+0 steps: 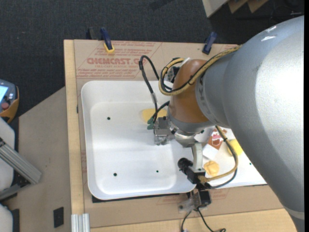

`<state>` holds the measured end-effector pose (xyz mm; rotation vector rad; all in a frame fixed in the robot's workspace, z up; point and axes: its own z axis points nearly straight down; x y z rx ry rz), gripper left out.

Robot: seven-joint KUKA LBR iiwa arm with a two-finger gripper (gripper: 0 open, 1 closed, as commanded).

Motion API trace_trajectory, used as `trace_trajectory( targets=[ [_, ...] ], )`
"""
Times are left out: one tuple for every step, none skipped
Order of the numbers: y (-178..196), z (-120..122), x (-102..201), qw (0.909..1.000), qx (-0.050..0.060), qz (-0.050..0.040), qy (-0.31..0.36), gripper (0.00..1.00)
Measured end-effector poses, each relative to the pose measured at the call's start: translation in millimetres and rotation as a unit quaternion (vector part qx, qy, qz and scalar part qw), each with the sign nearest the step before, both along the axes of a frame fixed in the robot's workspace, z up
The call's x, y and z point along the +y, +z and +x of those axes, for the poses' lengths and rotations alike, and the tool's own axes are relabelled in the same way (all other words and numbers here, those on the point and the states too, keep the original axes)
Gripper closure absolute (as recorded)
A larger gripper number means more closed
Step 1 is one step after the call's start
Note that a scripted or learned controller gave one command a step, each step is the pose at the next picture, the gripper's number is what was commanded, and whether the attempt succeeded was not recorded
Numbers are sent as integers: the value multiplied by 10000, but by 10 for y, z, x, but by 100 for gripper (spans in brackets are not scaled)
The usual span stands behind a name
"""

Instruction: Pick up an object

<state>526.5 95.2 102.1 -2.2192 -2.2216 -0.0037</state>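
Whether the grey two-finger gripper is spread or closed cannot be told; the orange-banded wrist hides it from above. It hangs low in the shallow white left bin, near its right edge, just beside a flat yellow piece toward the back edge. This reads as the approach step; next it likely needs centring over the piece before closing

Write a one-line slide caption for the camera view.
KUKA arm reaches over the left white bin, gripper low beside a yellow object; more small objects lie in the right bin.
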Motion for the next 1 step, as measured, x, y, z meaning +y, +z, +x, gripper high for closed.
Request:
trace_trajectory(
  targets=[
    [1875, 899, 94, 9999, -116, -2, 6, 100]
  ],
)
